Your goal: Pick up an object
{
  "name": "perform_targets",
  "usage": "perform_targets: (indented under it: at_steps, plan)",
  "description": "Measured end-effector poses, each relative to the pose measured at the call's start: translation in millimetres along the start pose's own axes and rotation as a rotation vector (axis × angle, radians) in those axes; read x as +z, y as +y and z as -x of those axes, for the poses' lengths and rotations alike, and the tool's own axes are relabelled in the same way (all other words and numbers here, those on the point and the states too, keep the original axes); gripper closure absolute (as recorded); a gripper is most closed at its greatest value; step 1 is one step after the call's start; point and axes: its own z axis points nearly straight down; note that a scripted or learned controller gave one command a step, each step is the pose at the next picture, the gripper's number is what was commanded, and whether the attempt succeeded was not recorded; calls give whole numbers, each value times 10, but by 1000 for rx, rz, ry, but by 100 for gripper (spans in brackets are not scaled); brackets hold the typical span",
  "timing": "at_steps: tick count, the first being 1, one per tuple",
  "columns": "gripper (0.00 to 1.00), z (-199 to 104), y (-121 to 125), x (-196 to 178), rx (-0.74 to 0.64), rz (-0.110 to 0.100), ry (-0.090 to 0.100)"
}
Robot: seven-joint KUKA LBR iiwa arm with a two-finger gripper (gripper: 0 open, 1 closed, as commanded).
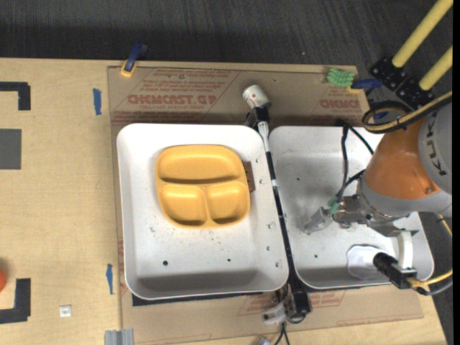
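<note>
A yellow three-compartment tray [203, 185] lies in the upper middle of the left bin [144, 264]. My gripper [316, 221] is low in the right bin [302, 157], near that bin's middle, pointing left. Nothing is visible in its grasp. A white rounded object [361, 256] lies near the right bin's front edge, below and to the right of the gripper and apart from it. The arm's orange band [402, 171] covers the right bin's right side.
A divider rail [273, 192] runs between the two bins. A white and black knob [254, 95] sits behind the bins on the cardboard sheet [180, 95]. Yellow poles [428, 24] stand at the upper right.
</note>
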Motion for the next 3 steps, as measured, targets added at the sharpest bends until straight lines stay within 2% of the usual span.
perform_targets:
  at_steps: [1,2,3]
  plan:
    - [0,537,334,-439,356,2,-1]
    - [0,866,847,98,239,-3,19]
    - [0,750,1651,91,-44,5,-3]
